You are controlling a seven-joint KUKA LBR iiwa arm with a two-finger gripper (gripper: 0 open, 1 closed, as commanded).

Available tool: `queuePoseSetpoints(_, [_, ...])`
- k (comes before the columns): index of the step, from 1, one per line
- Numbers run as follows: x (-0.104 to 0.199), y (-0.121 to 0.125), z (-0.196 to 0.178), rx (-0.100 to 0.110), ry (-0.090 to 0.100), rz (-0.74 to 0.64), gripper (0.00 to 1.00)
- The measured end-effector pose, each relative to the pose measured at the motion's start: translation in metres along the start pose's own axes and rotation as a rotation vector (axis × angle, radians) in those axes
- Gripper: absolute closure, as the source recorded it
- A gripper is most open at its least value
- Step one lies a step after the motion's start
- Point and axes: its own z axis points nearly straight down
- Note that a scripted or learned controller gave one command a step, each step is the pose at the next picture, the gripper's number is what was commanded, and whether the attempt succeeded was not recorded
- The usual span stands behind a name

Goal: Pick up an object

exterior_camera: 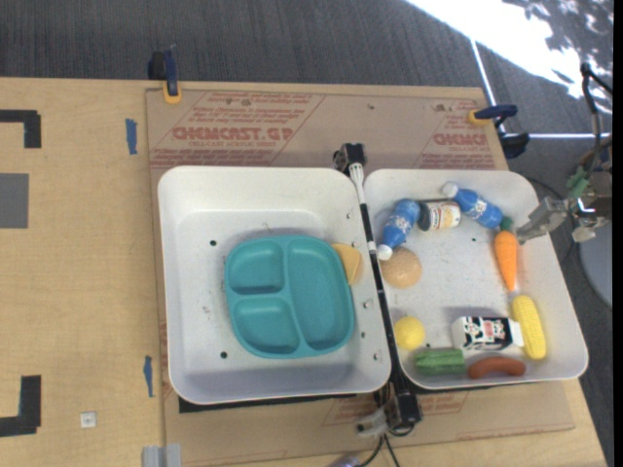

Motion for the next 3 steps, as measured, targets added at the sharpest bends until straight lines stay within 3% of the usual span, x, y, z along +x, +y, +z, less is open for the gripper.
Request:
queuePoseSetpoints(1, [0.01,0.007,0.195,-0.002,0.0,0.114,0.0])
queuePoseSetpoints(2, [0.019,0.074,0.191,0.0,0.001,0.054,0.0])
queuePoseSetpoints(3, [-0.009,0.09,0.19,0.043,0.05,-0.009,0.0])
